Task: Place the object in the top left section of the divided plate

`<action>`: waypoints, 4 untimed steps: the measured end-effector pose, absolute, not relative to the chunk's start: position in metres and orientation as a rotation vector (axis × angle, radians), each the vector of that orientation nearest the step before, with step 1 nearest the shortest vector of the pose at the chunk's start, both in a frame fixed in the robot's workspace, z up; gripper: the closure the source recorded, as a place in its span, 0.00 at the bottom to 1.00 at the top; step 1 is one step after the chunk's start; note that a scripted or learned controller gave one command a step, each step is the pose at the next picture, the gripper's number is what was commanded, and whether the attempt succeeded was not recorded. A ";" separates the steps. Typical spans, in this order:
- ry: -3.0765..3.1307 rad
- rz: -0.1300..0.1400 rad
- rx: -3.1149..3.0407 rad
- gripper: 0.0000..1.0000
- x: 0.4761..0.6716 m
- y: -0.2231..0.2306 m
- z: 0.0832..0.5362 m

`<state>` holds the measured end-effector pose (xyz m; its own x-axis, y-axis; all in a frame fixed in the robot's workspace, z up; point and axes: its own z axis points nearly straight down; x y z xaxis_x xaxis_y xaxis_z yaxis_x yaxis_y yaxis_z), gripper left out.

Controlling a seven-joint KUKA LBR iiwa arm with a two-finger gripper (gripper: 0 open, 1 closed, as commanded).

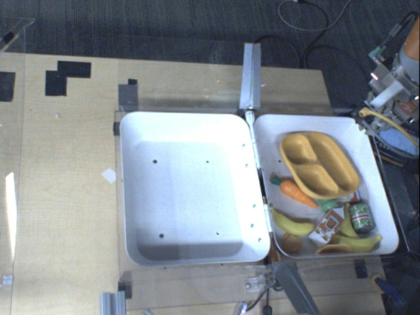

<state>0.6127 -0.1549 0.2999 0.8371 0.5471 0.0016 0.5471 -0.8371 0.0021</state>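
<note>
**Bin Layout and End Effector Position**

Two shallow white bins sat side by side on the desk, their inner rims meeting at a metal post on the centreline. The left bin [187,189] showed a bare white floor from rim to rim, marked by a few small dark dots, and offered the widest open room on the desk. Bare wood lay to its left, out to the desk's left edge, where several black squares were fixed near the far left corner.

The right bin [377,176] was crowded. The divided plate [319,164], yellow and oval, lay tilted in the far half of that bin, with its sections open and unobstructed from above. Its near rim was just beside a carrot [295,191], which lay along the bin's left wall. A banana [292,224] lay near the bin's near left corner, a small carton [330,225] lay beside it, and a green can [360,217] stood near the right wall. A second banana [357,243] ran along the near rim. Little free floor remained between these items.

The arm's wrist and end effector [392,90] were at the far right edge of the desk, outside the right bin's far right corner and well apart from the plate. How far the end effector stood open could not be told, and nothing could be made out in its grip.
</note>
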 end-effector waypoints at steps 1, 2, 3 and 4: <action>1.284 0.003 2.867 1.00 0.531 -0.128 0.162; 1.303 0.036 2.840 1.00 0.509 -0.157 0.119; 0.610 0.063 3.091 1.00 0.503 -0.177 0.106; 0.539 0.005 3.095 1.00 0.488 -0.127 0.231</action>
